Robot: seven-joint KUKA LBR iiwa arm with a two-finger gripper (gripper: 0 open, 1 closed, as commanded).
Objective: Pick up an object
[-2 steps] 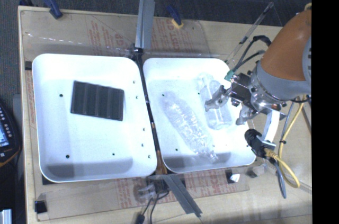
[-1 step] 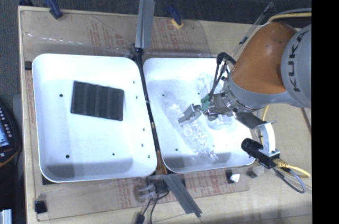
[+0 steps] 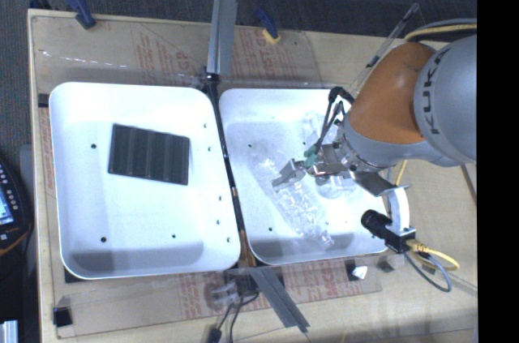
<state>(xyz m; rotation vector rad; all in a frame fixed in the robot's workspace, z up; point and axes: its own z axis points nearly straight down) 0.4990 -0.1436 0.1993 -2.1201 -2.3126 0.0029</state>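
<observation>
Gripper (image 3: 288, 173) sits low in the right bin (image 3: 243, 130), directly over clear crinkled plastic objects (image 3: 304, 212); finger state cannot be determined. A dark ridged panel (image 3: 149, 154) lies in the left bin (image 3: 73, 102), with bare floor around it.

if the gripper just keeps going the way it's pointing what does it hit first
Probably the clear crinkly plastic item lying in the right bin. The gripper points down and to the view's left, its tip right over that plastic, though depth is hard to judge from above.
</observation>
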